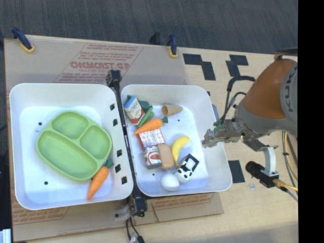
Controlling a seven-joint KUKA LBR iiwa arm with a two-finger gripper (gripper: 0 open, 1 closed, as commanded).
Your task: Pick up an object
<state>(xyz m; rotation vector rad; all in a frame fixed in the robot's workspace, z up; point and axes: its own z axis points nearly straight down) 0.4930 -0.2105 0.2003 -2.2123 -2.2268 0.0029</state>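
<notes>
My gripper point(208, 138): at right rim of right bin point(215, 116), nothing seen between fingers; open or closed, cannot tell. Right bin holds banana point(179, 147), carrot point(149, 126), carton point(133, 109), egg point(170, 181). Left bin point(20, 97) holds green divided plate point(74, 145), second carrot point(97, 182).

You look down from one fixed camera above the bench point(243, 206), tilted slightly; both bins point(23, 151) fit; the arm point(268, 97) enters from 3 o'clock.
</notes>
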